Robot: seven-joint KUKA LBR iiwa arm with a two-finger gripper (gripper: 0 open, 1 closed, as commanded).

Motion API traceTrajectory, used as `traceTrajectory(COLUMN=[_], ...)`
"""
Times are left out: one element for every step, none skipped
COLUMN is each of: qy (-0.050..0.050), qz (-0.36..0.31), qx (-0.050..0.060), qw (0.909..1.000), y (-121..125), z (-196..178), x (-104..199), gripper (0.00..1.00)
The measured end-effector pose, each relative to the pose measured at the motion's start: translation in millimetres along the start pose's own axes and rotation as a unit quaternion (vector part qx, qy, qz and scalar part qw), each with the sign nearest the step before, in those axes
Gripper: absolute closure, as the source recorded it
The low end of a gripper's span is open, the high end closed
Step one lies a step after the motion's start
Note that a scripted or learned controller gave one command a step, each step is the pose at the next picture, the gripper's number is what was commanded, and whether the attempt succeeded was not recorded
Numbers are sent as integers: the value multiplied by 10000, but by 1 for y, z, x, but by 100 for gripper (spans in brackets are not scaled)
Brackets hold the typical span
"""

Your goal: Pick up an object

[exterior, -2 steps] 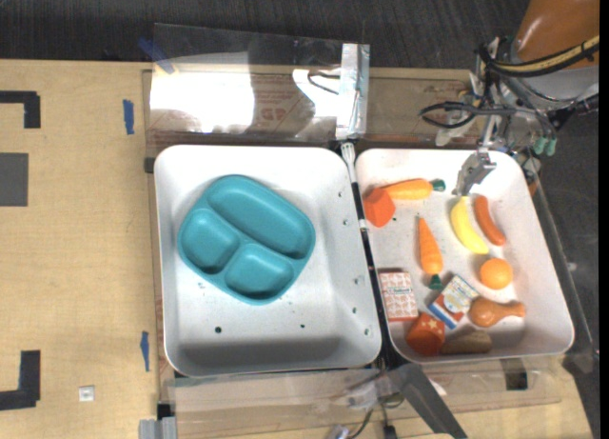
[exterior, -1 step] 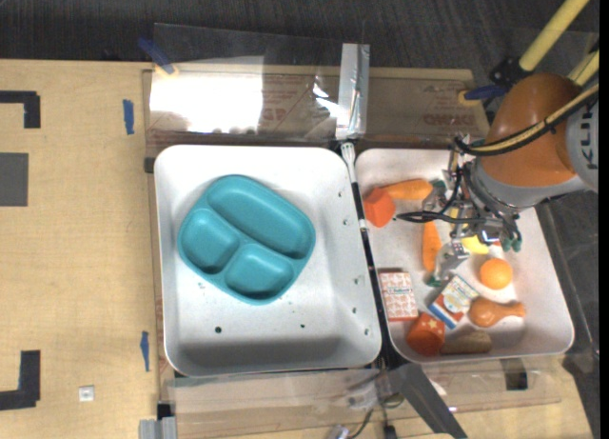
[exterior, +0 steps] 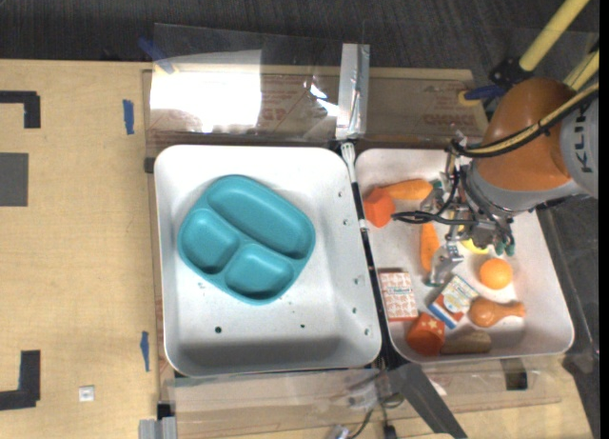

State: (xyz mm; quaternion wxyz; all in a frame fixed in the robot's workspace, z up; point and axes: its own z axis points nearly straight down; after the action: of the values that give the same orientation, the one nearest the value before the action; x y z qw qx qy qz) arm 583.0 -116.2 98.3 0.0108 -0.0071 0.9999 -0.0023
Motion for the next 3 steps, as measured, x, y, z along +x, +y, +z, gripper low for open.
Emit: traceTrajectory(qy=[53,-29,-20], qz=[662,653,652], qx=[-17,-6,-8], qw=[9978,9979,9979], y=[5,5,6], z=[9,-5,-4], x=[3,-2,-2], gripper=[0,100,0])
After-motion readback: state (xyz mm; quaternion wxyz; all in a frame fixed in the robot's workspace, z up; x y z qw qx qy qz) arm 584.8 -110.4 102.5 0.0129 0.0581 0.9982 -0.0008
